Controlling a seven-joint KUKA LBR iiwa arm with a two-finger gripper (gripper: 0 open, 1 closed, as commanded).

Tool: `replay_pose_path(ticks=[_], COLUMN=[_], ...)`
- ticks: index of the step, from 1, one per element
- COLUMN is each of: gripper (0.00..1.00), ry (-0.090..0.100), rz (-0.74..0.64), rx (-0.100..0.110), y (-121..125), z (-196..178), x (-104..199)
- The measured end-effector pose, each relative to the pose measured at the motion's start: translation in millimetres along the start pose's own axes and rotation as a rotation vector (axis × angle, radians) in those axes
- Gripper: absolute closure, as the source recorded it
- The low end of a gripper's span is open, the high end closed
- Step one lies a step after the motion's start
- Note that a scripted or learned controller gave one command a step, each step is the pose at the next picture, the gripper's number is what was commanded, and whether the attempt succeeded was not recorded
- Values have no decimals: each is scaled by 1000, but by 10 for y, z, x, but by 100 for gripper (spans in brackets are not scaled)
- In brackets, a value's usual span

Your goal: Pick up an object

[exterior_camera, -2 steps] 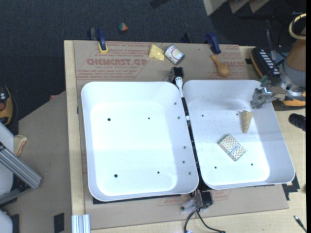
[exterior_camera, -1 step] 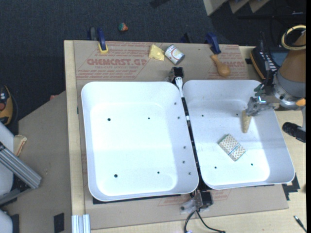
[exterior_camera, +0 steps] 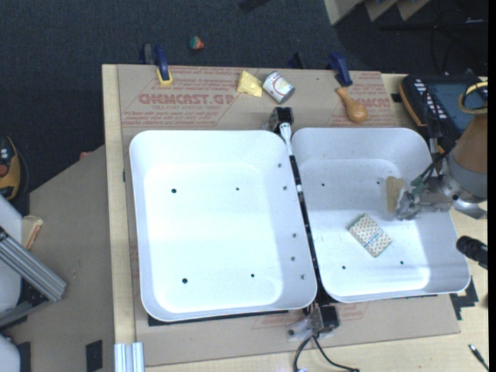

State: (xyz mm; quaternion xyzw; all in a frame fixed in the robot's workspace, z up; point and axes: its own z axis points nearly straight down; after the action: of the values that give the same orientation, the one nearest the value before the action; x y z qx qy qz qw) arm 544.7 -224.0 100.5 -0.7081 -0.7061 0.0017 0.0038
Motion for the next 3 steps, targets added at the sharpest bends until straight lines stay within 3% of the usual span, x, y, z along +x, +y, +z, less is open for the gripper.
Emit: replay_pose_path(ticks=[1,2,3], gripper=[100,100,100], ry=[-9,1,-4], rz=[-6,-7,-12], rx=[-26,-2,-27], y=[-399,-479,-672], z=[-1926,-1373,-3180], x=[310,777,1436])
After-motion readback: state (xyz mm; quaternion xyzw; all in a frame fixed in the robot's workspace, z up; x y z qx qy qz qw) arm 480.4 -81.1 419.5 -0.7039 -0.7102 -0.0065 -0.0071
